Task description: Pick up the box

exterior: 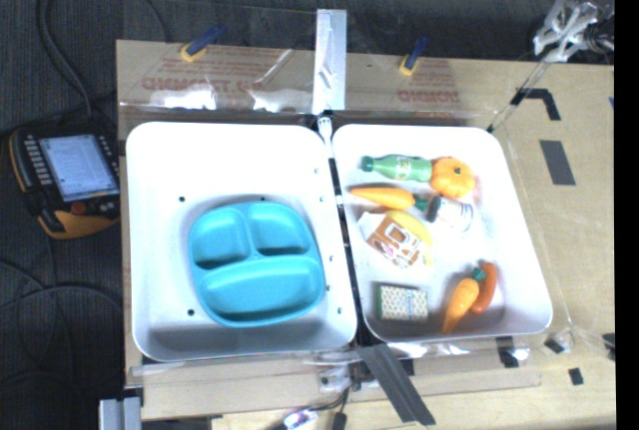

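Note:
In the right bin (519,218), an orange and white box (395,240) lies tilted near the middle, partly under a yellow banana (419,226). A smaller flat box with a speckled top (402,301) lies near the bin's front wall. The gripper (565,25) hangs at the view's top right corner, beyond the bench's far edge and well away from both boxes. Nothing shows between its fingers.
The right bin also holds a green bottle (397,165), an orange fruit (452,178), a long carrot (380,198) and two small carrots (469,295). A blue divided tray (257,261) lies in the left bin (160,179). A pendant (68,169) lies left of the bench.

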`<state>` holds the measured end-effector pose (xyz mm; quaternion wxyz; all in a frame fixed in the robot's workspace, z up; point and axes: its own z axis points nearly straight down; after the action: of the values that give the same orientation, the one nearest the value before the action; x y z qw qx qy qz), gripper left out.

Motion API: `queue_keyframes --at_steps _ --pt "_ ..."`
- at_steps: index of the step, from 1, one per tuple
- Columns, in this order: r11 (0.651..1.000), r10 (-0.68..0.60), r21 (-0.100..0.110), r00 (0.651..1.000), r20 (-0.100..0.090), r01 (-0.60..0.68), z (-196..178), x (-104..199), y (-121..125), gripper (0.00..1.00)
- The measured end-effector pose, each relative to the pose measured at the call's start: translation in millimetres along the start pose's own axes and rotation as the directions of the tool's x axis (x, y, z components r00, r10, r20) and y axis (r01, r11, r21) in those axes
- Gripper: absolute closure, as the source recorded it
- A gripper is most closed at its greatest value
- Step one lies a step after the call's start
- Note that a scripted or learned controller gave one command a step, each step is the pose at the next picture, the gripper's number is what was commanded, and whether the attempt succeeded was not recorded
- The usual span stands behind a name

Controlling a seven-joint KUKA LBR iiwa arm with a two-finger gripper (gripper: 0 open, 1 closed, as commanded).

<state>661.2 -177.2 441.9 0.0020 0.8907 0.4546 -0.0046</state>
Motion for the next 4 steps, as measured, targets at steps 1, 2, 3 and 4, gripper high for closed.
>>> queue_keyframes --at_steps 1,2,3,4 --pt "1.000 -0.004 0.000 1.000 0.005 0.004 -8.6 2.2 -0.5 1.00" --pt "1.000 -0.006 0.000 1.000 0.009 0.006 -17.2 4.2 -0.9 1.00" --pt "1.000 -0.009 -0.001 1.000 0.014 0.009 -25.9 6.0 -1.2 1.00" --pt "1.000 -0.011 -0.001 1.000 0.019 0.011 -34.5 7.5 -1.5 1.00"
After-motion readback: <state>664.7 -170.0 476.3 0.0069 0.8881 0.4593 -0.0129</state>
